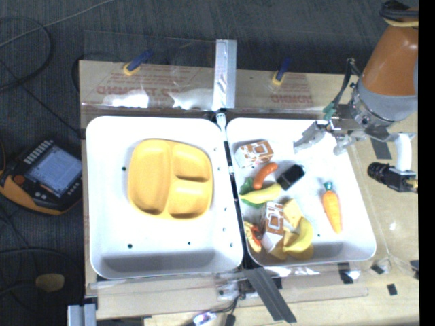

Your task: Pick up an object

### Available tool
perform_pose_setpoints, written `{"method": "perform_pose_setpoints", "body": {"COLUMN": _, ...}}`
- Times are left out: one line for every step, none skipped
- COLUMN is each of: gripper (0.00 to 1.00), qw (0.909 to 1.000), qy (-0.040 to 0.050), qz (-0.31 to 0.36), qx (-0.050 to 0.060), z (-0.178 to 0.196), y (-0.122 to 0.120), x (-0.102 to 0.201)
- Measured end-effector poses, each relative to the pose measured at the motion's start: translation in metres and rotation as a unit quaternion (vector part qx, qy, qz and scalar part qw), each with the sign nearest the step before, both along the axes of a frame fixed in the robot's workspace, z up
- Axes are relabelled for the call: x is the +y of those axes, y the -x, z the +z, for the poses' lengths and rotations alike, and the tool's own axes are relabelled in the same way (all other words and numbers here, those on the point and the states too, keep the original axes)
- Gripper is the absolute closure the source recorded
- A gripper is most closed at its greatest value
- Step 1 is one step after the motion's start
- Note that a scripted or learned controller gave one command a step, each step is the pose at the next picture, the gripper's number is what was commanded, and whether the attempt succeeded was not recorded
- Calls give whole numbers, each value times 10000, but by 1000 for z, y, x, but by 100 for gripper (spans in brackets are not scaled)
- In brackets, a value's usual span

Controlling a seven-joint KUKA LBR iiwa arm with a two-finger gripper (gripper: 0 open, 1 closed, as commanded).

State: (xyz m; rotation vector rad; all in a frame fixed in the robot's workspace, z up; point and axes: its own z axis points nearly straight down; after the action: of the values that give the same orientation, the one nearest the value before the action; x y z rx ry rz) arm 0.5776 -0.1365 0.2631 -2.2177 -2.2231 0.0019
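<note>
The carrot (331, 209) lies in the right bin (360, 182), near its right wall, apart from the pile of toy food (279, 219) along the bin's left side. A black block (290, 175) rests atop that pile. The gripper (325, 137) hovers over the bin's upper right, fingers spread, holding nothing. A yellow tray (170, 177) sits in the left bin (109, 243).

We see a dark grey carpeted floor (81, 12) crossed by thin black cables (30, 36). On it stands a pale wooden bench (394, 216) with a clear plastic sheet (170, 80) clipped along its far edge. An orange-cased handheld control pendant (44, 175) lies on the floor at left.
</note>
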Motion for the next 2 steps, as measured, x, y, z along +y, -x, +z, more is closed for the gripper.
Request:
{"method": "perform_pose_setpoints", "body": {"gripper": 0, "qw": 10000, "qy": 7, "qz": 99, "qx": 3, "z": -124, "y": -44, "x": 10}}
{"method": "perform_pose_setpoints", "body": {"gripper": 0, "qw": 9961, "qy": 25, "qz": 880, "qx": -21, "z": -174, "y": -61, "x": 25}}
